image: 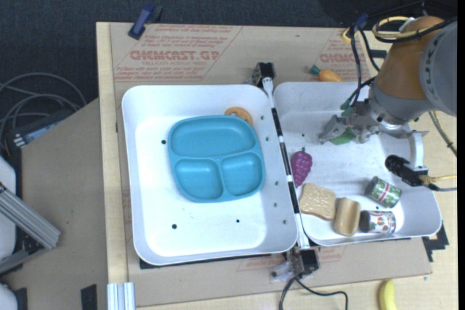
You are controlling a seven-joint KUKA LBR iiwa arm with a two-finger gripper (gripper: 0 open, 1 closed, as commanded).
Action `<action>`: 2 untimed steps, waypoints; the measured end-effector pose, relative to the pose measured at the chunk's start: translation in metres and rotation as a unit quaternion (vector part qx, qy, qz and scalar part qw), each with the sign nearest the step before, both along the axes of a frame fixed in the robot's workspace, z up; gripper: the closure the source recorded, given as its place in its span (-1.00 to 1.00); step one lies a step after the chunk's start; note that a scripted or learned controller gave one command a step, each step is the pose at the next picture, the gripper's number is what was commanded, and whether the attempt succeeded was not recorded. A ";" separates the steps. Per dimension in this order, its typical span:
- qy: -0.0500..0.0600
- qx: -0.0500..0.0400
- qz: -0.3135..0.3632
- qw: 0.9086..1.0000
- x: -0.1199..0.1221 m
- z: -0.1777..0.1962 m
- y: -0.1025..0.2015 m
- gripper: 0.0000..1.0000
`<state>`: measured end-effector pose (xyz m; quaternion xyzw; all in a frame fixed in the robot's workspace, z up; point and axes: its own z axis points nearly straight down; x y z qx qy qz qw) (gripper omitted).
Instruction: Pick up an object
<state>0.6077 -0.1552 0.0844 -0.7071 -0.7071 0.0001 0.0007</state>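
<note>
camera view: the jaws (341, 128) are seen low in the right bin (414, 229), spread around something green (361, 134); a firm hold cannot be told. purple grapes (301, 165), a bread slice (317, 201) and two cans (382, 192) lie nearby. a blue tray (216, 157) is set in the left bin (145, 178).

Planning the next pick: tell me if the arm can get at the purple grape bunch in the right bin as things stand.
Probably yes. The purple grape bunch lies alone near the right white bin's left wall, nothing on it; the pincer hovers in the same bin. The close wall may hinder grasping.
</note>
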 end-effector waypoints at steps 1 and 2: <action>-0.001 -0.001 0.000 1.000 0.012 0.001 -0.019 -1.00; -0.003 -0.001 0.000 1.000 0.013 0.011 -0.019 1.00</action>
